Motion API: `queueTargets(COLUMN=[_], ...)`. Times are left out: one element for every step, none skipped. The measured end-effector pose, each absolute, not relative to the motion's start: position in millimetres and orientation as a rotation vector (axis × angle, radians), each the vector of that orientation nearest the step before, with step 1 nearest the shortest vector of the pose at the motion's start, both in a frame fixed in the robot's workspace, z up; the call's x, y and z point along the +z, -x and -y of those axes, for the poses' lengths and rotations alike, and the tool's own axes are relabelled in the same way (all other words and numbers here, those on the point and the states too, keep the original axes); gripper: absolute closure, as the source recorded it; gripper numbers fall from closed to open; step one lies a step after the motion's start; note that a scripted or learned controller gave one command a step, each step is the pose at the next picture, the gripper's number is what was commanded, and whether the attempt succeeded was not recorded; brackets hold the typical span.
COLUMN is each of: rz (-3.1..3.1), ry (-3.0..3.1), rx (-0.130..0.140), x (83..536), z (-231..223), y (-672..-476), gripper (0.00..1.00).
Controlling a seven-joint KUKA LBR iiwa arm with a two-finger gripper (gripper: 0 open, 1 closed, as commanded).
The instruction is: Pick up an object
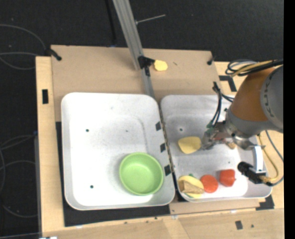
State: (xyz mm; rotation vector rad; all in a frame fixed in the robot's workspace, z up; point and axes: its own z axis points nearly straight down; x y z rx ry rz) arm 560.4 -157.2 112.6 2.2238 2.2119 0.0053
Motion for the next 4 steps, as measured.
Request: queueTargets(rz=[-2.215,-2.221,-2.222,-2.228], ry=[-2.218,-2.214,-2.212,-2.214], rx=[0.006,0.006,0.006,0.0], x=[175,224,271,256], z=[165,170,170,119], y=[-563.8,-573.3,-574.8,-581.5], gripper=[1.0,1.0,1.0,1.0])
